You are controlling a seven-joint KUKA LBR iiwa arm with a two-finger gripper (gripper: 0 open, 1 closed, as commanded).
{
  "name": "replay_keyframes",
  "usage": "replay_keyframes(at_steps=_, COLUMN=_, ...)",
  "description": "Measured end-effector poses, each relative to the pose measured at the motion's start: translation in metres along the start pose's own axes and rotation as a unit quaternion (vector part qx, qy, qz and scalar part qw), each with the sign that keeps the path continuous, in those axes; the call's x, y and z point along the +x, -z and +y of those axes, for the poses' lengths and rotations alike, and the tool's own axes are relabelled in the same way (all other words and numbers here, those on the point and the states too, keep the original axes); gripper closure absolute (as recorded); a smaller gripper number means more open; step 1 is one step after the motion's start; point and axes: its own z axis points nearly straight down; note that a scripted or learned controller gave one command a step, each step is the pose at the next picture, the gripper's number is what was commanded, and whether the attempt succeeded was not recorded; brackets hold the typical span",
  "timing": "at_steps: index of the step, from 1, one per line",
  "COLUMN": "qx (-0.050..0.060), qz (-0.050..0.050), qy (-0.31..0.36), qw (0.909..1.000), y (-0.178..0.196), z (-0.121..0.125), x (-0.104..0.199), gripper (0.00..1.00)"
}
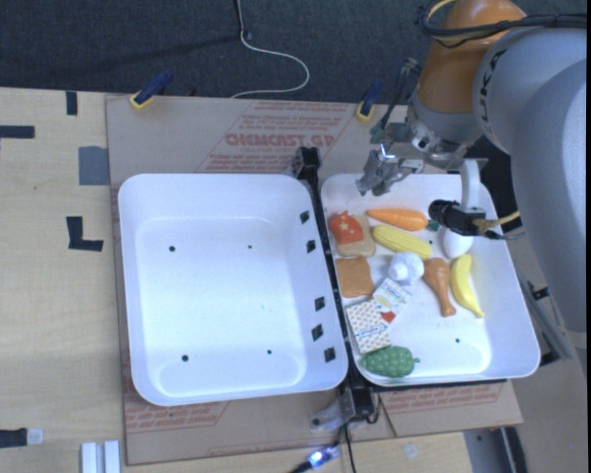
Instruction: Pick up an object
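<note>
Orange carrot [396, 218] lay crosswise just camera-side of the pincer [378, 177]; nothing apparently held, opening could not be told.

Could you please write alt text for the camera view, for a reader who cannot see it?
The gripper hangs over the far edge of the right bin, which holds toy food: a carrot, a banana, bread and a green vegetable. The left bin beside it is bare.

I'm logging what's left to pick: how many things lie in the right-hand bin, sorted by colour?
Yellow: 2 (banana, corn)
Orange or red: 2 (carrot, tomato)
Brown: 2 (toast, drumstick)
Green: 1 (vegetable)
White: 1 (lump)
Patterned: 1 (packet)
Total: 9
</note>
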Motion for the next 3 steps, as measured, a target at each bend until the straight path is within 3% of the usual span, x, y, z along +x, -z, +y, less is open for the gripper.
replay_keyframes(at_steps=1, qx=0.007, qz=0.0, qy=-0.002, qw=1.0, y=-0.007, z=-0.065, x=0.041, gripper=1.0)
replay_keyframes(at_steps=2, qx=0.009, qz=-0.001, qy=-0.005, qw=0.9999, y=-0.006, z=-0.145, x=0.023, gripper=1.0)
replay_keyframes(at_steps=3, qx=0.008, qz=0.0, qy=-0.003, qw=1.0, y=-0.006, z=-0.189, x=0.062, gripper=1.0)
